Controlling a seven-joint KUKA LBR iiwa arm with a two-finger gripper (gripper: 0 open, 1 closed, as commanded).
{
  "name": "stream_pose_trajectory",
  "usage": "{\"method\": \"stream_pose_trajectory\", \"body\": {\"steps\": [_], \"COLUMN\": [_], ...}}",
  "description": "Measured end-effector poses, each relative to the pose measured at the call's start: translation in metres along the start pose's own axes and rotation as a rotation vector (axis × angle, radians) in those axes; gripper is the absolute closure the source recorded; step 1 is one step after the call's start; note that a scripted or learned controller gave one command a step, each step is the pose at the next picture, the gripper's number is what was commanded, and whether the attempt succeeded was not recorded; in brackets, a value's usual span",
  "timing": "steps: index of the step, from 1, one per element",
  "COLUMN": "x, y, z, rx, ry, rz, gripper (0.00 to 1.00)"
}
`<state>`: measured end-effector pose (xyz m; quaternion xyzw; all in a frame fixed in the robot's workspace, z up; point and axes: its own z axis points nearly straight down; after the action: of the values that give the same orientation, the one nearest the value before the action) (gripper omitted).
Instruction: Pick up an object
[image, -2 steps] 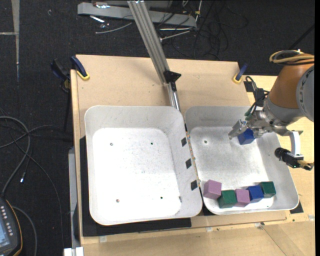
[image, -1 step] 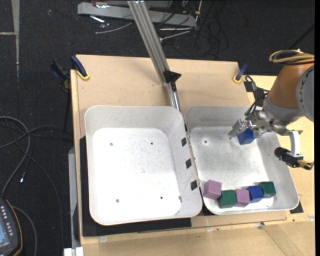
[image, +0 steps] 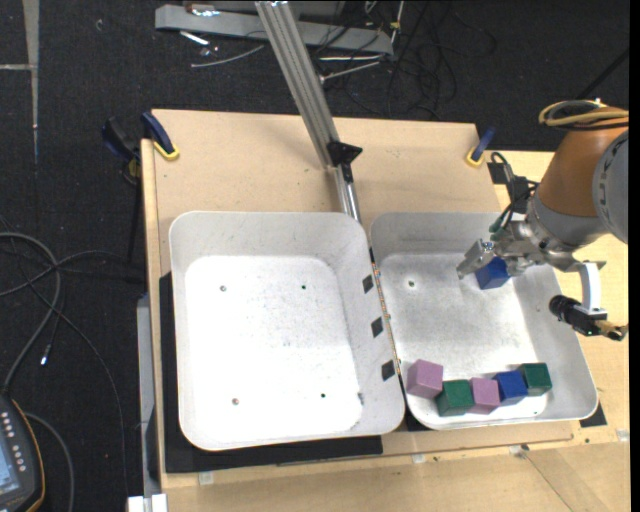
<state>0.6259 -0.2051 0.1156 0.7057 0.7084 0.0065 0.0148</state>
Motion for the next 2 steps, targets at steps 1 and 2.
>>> {"method": "stream_pose_trajectory", "body": {"steps": [1,2], "x": [-0.0004,0.0004], "y": [0.0003,-0.0014], "z": [0.0008,0.0003], "rx": [-0.002,0.001], "ry": [-0.001,-0.001], "rz": [0.0,0.0], "gripper": [0.0,0.0]}}
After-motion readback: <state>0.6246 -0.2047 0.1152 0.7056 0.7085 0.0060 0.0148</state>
